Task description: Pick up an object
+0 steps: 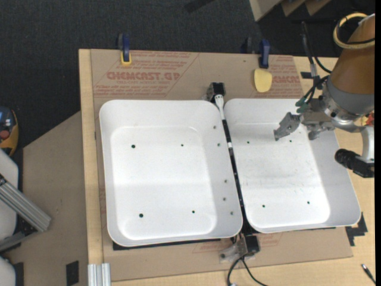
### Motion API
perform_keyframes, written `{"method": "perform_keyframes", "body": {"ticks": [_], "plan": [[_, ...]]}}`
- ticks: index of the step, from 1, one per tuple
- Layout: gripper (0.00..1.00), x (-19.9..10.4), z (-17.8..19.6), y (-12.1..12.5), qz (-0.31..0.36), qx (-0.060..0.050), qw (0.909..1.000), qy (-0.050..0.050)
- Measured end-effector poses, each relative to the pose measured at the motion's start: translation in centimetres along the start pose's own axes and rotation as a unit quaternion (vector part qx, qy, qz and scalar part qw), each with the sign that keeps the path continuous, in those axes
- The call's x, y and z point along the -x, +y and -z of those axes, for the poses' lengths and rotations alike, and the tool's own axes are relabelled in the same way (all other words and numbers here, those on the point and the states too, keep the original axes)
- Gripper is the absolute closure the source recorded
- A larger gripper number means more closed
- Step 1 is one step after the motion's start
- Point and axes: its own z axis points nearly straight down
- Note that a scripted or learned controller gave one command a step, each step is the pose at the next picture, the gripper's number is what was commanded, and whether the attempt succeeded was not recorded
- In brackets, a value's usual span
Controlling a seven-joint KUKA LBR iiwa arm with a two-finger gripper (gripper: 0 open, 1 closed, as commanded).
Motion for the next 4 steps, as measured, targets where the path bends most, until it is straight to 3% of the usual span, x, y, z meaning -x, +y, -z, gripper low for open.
{"method": "perform_keyframes", "body": {"ticks": [1, 2, 3, 4], "plan": [[0.0, 0.4, 26.8, -3.4, 0.001, 0.01, 0.9999, -0.003], [1.0, 0.3, 26.9, -3.3, 0.001, 0.004, 1.0, -0.002], [1.0, -6.8, 17.5, -0.5, 0.004, -0.004, 1.0, 0.001], [1.0, -10.3, 8.5, 7.2, 0.002, -0.003, 1.0, 0.0]]}}
